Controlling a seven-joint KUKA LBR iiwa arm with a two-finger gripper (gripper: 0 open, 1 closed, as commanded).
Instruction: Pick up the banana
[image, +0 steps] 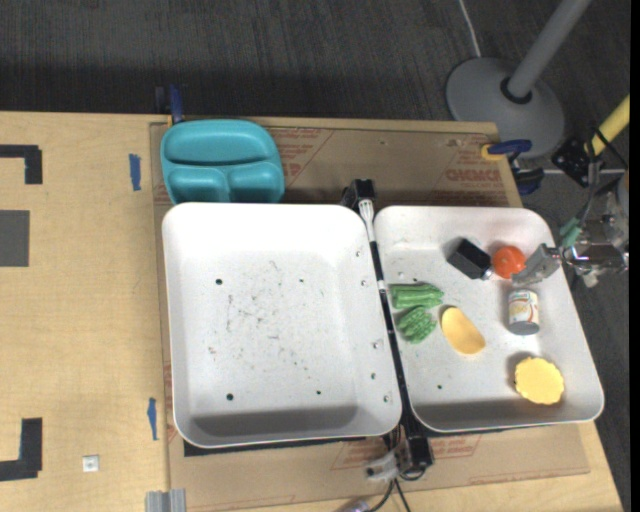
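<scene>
The banana (463, 331) looks like a short yellow curved piece lying near the middle of the right bin (470, 415). A second yellow item, round and flat (538, 380), lies in that bin's near right corner. My gripper (583, 250) hangs at the right bin's right rim, level with its far half and well to the right of the banana. It is partly cut off by the frame edge, and nothing yellow is seen at it.
Also in the right bin are a black block (467, 258), an orange ball (508, 261), a small can (522, 309) and two green pieces (415, 308). The left bin (270, 310) stands beside it. A teal tray (221, 161) sits behind the left bin.
</scene>
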